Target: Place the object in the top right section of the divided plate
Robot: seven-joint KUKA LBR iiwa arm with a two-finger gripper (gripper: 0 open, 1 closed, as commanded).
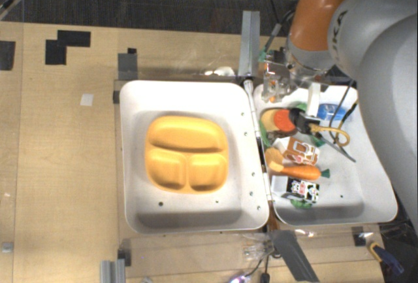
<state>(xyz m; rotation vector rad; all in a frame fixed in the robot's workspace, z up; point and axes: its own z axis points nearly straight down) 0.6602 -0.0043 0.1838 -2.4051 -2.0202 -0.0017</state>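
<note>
1. While the arm (366, 27) reaches in from three o'clock, its gripper (282, 87) hangs over the twelve-o'clock end of the right bin (372, 190); I cannot tell how its tips stand, because the wrist hides them.
2. At the centre of the left bin (130, 164) lies the yellow divided plate (187, 152), one long section at twelve o'clock and two smaller ones at six o'clock, all bare.
3. Loose objects crowd the nine-o'clock side of the right bin: a red and green round piece (282, 120), a small printed packet (302, 152), a carrot (302, 172) lying crosswise, and a black-and-white packet (302, 190) at six o'clock of the carrot.
4. A blue and white item (331, 112) rests near the bin's twelve-o'clock end, just beside the gripper.
</note>
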